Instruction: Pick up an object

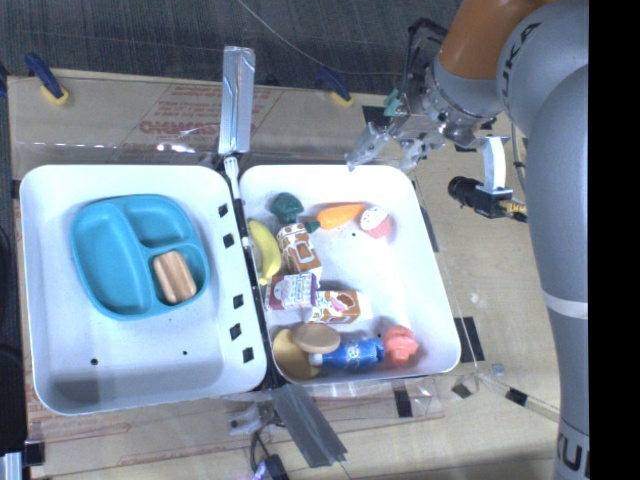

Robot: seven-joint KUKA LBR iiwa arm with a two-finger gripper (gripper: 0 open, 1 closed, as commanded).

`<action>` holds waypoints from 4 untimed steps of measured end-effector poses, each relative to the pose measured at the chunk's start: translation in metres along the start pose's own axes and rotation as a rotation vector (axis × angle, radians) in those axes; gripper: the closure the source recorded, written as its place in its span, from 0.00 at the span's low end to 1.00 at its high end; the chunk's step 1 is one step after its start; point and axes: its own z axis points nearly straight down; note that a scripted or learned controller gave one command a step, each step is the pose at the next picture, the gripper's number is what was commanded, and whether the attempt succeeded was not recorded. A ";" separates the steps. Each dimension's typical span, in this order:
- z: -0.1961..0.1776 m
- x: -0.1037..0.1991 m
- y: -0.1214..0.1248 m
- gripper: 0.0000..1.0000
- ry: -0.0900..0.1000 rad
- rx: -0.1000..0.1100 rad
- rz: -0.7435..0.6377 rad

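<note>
Hand (385,146) of mine hangs over the far rim of the right bin (436,298), holding nothing; can't tell how it's set. No pick done yet. Objects lie in that bin: carrot (340,215), banana (264,249), blue bottle (358,352), small cartons. Left bin (40,268) has a blue tray (110,258) with 1 bun (174,276). Whole task left: choose, descend, grip, lift.

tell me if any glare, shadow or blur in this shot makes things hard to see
Camera view: even, soft light; toys in the right bin read sharply. A dim shadow patch sits in the left bin near its lower corner. The claw above the right bin's far rim looks pale and blurry, so its outline is hard to read.
</note>
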 end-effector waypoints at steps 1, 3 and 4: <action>0.140 0.011 -0.076 0.00 0.001 -0.001 -0.044; 0.107 0.039 -0.068 0.00 -0.002 -0.006 -0.340; 0.152 0.044 -0.007 0.00 -0.005 -0.019 -0.502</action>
